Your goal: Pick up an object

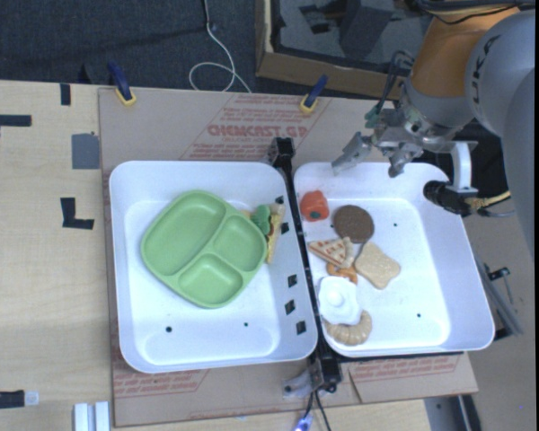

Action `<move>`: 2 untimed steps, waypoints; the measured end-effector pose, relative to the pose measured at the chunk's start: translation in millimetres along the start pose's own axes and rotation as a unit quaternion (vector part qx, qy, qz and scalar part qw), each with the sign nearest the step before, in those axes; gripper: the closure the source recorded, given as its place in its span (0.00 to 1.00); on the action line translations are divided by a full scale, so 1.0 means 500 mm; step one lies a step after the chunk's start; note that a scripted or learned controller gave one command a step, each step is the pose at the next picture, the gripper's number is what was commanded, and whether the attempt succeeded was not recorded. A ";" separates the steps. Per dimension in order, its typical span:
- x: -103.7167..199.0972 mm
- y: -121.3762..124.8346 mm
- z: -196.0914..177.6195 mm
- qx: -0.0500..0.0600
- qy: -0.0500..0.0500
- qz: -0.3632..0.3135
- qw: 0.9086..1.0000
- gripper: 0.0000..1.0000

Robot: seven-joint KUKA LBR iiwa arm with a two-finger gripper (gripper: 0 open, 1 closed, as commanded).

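Items, near to far: bagel [351, 331], white piece [340, 302], cracker [377, 266], brown disc [352, 223], tomato [313, 205], clustered left in right bin [449, 268], reachable. My hand [375, 158] hovers beyond, fingers spread, holding nothing.

Colours across the two bins

Below the grey metal gripper [375, 157]: an orange round toy fruit [314, 205], a dark brown round cookie [352, 223], a tan toast slice [377, 266], a white-and-yellow fried egg [340, 300]. Farther off, a light green divided plastic plate [203, 248] in a white bin [130, 268].
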State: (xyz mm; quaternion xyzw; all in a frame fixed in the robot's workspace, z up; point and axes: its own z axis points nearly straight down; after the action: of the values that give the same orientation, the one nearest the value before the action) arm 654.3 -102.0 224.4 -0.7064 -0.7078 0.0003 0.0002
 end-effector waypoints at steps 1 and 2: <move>-0.082 -0.062 0.267 0.008 0.001 0.002 1.000 0.00; -0.078 -0.052 0.230 0.001 0.000 0.000 1.000 1.00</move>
State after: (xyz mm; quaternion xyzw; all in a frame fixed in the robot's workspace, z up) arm 628.4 -141.0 109.3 -0.7066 -0.7076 0.0008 0.0008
